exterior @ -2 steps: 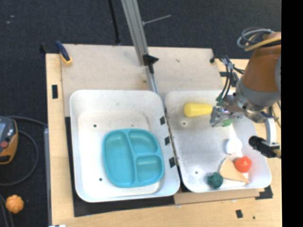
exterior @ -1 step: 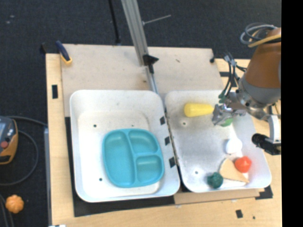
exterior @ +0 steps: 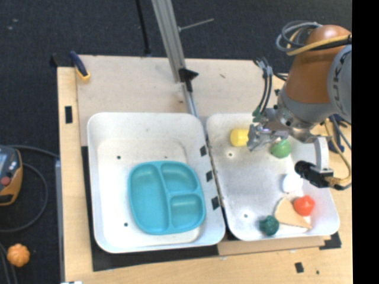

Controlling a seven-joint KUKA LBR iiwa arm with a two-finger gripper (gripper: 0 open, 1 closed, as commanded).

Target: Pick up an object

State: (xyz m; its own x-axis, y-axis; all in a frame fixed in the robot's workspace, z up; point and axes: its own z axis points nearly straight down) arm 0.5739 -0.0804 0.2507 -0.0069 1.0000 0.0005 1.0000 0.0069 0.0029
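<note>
Dark floor all round, pale bench (exterior: 136, 84) bearing two white bins. In the left bin (exterior: 103, 129), a blue divided plate (exterior: 167, 196). In the right bin (exterior: 249, 188), a yellow ball (exterior: 238, 137), green ball (exterior: 280, 148), white lump (exterior: 291, 183), red ball (exterior: 304, 205) on a tan wedge (exterior: 290, 216), dark green lump (exterior: 269, 225). Claw (exterior: 259, 136) low between yellow and green balls; opening impossible to tell, nothing seen held. Judging by this, nothing lifted yet; grasp and lift left.

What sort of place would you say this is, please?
Probably a robotics lab's picking bench: a robot arm over two white bins, toy-like objects such as a yellow ball, and loose cables on dark carpet.
</note>
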